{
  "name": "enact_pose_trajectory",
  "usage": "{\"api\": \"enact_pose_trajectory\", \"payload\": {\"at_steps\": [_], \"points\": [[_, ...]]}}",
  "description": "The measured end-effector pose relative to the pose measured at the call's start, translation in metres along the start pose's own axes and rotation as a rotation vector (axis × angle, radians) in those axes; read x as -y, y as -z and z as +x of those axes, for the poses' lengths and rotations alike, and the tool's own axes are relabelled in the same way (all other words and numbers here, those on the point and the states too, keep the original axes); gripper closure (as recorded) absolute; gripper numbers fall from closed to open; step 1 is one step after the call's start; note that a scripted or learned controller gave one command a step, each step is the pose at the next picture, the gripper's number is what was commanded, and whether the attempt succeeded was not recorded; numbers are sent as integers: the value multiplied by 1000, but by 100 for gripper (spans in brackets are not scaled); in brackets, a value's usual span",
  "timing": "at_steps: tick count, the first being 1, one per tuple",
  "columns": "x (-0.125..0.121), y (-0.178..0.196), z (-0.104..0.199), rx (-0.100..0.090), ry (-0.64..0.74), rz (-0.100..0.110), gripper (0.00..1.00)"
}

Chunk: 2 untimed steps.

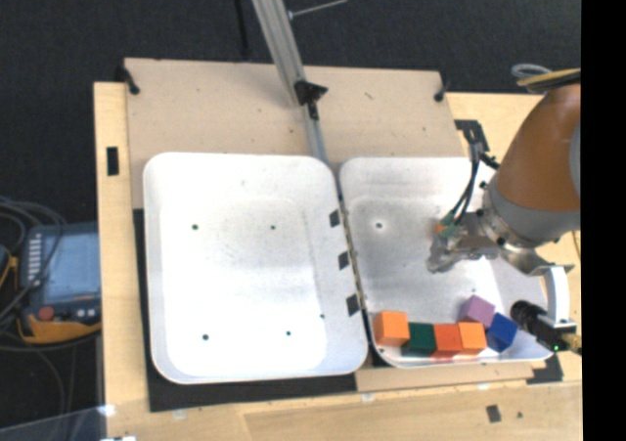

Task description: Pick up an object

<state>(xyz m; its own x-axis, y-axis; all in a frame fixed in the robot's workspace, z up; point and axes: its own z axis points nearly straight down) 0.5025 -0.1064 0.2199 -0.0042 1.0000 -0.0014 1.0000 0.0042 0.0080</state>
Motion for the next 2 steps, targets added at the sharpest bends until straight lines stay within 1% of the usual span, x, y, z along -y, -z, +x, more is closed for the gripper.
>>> {"api": "enact_pose_trajectory", "payload": {"at_steps": [1, 2], "points": [[-2, 54, -1, 0, 0, 0, 100], [-1, 39, 47, -2, 2, 8, 100]]}}
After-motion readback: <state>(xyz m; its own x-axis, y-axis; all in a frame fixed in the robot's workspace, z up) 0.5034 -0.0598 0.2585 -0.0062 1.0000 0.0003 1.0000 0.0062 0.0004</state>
